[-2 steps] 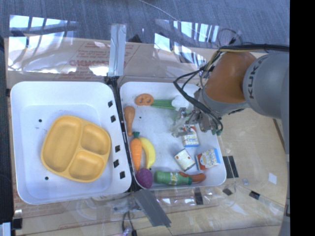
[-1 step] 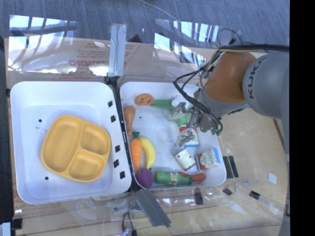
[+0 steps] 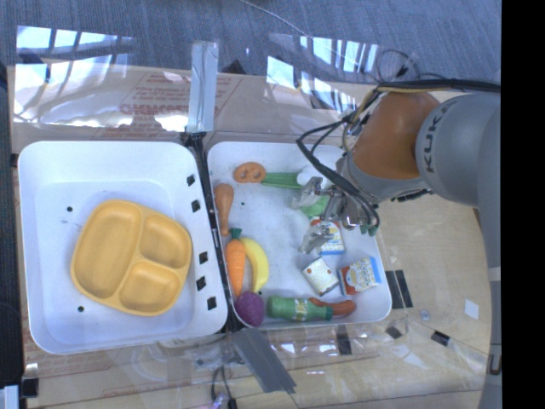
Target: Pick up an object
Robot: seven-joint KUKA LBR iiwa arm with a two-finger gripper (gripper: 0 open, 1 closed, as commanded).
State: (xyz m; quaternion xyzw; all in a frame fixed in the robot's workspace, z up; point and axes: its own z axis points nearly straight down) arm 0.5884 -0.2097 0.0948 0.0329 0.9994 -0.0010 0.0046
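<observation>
The right bin holds several toy foods. Among them are an orange pretzel, a green stick, a drumstick, a carrot, a banana, a purple fruit, a green bottle and a red sausage. Small cartons lie toward the right. My gripper hangs low over the middle of this bin, open, its fingers spread apart. A green piece and a small carton lie right beside it. Nothing is clearly clamped.
The left bin holds a yellow divided plate. A black divider with clips separates the bins. The grey arm with its orange band and cables covers the right bin's upper right corner.
</observation>
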